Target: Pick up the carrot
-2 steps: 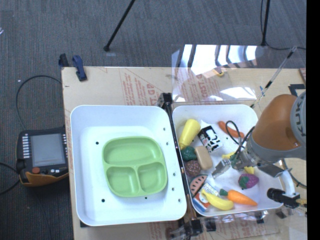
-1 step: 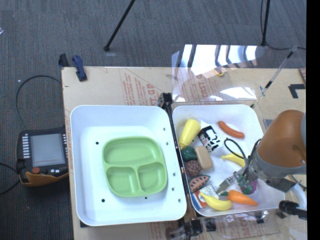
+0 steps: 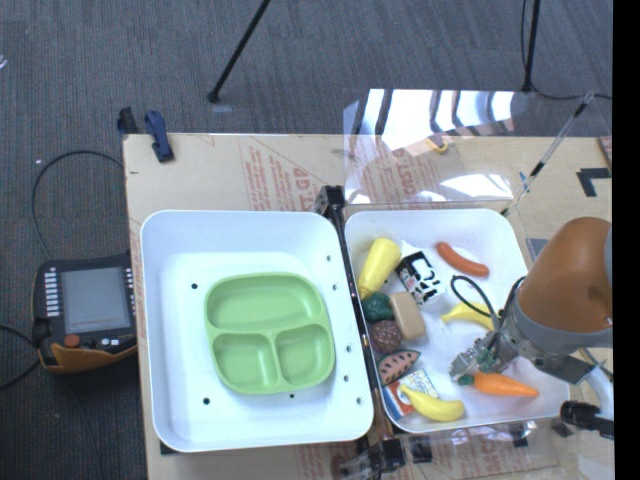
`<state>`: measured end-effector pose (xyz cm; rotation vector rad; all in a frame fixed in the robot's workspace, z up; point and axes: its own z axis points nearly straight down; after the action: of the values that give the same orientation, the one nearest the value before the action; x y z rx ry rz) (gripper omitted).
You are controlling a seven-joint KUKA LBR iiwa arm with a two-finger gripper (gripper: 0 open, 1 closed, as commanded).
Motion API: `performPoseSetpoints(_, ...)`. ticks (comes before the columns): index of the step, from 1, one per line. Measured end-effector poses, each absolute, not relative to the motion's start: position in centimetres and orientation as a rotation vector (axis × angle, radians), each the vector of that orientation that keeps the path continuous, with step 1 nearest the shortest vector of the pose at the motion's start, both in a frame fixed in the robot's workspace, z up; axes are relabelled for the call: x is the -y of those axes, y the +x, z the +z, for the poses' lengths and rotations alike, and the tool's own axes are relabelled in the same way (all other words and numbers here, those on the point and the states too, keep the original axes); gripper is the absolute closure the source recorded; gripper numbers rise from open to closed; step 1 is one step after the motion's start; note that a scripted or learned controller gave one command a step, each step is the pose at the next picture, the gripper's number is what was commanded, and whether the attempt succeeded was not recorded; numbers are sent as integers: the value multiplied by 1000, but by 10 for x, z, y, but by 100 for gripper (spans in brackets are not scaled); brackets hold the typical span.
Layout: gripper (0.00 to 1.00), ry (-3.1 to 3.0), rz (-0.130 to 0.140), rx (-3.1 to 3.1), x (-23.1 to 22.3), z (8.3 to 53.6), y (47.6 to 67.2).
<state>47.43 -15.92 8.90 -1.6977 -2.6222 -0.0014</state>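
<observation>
The carrot point(image 3: 507, 386), orange with a small green top at its left end, lies flat near the front right of the right bin point(image 3: 505, 224). My gripper point(image 3: 476, 361) is low over the bin, right at the carrot's green end and just up-left of its body. Whether it touches the carrot is unclear. The grey arm with its orange band point(image 3: 568, 276) comes in from the right and hides the bin's right wall.
Around the carrot lie a yellow banana point(image 3: 432, 404), a second small yellow piece point(image 3: 468, 315), a red sausage point(image 3: 462, 259), a yellow squash point(image 3: 378, 264), a black-and-white carton point(image 3: 420, 278) and a tan block point(image 3: 407, 315). A green divided plate point(image 3: 268, 330) sits in the left bin point(image 3: 170, 268).
</observation>
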Motion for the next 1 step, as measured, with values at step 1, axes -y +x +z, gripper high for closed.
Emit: performPoseSetpoints(1,100,-1453,-5,2784,64,230,479)
